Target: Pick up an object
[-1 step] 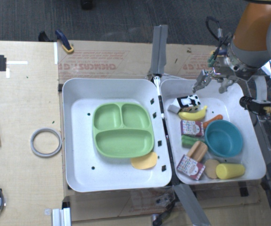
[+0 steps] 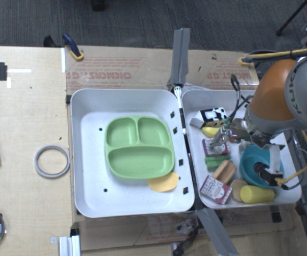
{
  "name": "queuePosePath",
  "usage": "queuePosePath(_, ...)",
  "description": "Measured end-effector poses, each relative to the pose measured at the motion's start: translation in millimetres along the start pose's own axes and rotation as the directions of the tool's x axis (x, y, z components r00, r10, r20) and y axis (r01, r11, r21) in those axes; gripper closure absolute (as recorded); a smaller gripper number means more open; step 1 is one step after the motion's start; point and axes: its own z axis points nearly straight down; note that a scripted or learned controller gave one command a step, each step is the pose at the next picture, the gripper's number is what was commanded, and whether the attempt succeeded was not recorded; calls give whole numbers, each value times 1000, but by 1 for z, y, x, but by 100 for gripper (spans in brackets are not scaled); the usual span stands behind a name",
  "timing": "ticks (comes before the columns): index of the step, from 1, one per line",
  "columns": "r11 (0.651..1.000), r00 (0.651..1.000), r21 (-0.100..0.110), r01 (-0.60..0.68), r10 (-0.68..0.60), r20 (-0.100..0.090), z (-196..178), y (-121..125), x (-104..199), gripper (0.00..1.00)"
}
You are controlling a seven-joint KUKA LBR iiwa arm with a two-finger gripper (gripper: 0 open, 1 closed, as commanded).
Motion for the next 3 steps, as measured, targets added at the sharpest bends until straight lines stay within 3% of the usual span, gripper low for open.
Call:
queuePosePath(1,998,998,-6,-64,64,1,0,61,-9,0)
queuePosePath(2,997,997,5,81,-81,0,-33,46,19,0)
queuePosePath(3,983,983,24,183,-182,-9,-4,99,-2,0)
